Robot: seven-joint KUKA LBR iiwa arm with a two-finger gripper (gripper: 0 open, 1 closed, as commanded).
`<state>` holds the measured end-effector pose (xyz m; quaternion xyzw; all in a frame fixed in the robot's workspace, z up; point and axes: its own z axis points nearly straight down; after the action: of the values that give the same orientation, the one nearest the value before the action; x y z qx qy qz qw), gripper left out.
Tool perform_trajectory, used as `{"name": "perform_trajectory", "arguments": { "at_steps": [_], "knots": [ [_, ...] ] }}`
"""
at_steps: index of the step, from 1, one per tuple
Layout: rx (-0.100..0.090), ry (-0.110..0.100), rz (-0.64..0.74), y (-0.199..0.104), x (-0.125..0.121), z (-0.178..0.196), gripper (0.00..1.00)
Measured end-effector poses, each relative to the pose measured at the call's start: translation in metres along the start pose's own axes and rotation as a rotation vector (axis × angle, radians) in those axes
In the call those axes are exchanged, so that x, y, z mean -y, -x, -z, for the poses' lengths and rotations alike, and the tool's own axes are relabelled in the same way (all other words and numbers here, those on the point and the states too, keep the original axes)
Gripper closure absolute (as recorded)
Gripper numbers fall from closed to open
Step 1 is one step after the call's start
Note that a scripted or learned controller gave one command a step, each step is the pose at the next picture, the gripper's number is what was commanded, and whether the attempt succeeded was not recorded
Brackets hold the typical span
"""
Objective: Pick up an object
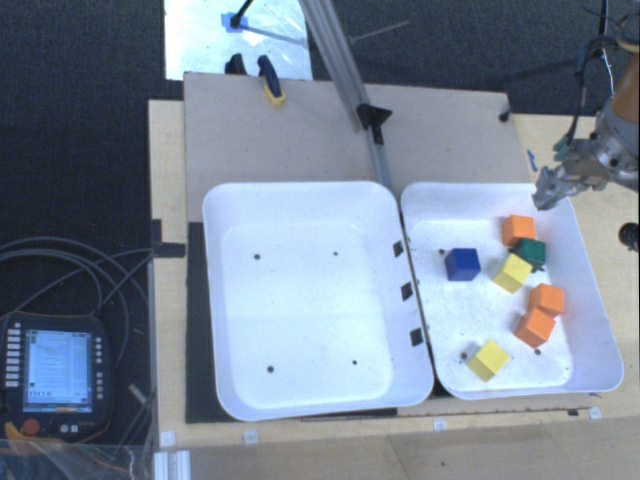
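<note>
The right bin (440, 208) holds several small blocks. A blue cube (462, 264) lies near its middle left. An orange block (518, 229) sits at the upper right, with a green block (533, 252) and a yellow block (514, 272) just below it. Two more orange blocks (541, 313) rest lower right, and another yellow block (489, 359) lies near the front. My gripper (550, 191) hangs over the bin's upper right rim, above and right of the top orange block, holding nothing that I can see.
The left bin (300, 298) sits beside the right one, with black clips on the shared rims. A slanted metal pole (340, 48) crosses the back of the bench. A teach pendant (55, 373) lies on the floor at the left.
</note>
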<state>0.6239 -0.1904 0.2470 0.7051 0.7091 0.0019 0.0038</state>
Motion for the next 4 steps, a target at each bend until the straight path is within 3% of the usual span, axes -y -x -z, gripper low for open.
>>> {"name": "perform_trajectory", "arguments": {
  "at_steps": [1, 4],
  "knots": [
    [-0.004, -0.006, 0.004, -0.048, 0.003, -0.002, 1.0],
    [-0.005, -0.008, 0.005, -0.19, 0.056, 0.016, 1.0]
  ]
}}
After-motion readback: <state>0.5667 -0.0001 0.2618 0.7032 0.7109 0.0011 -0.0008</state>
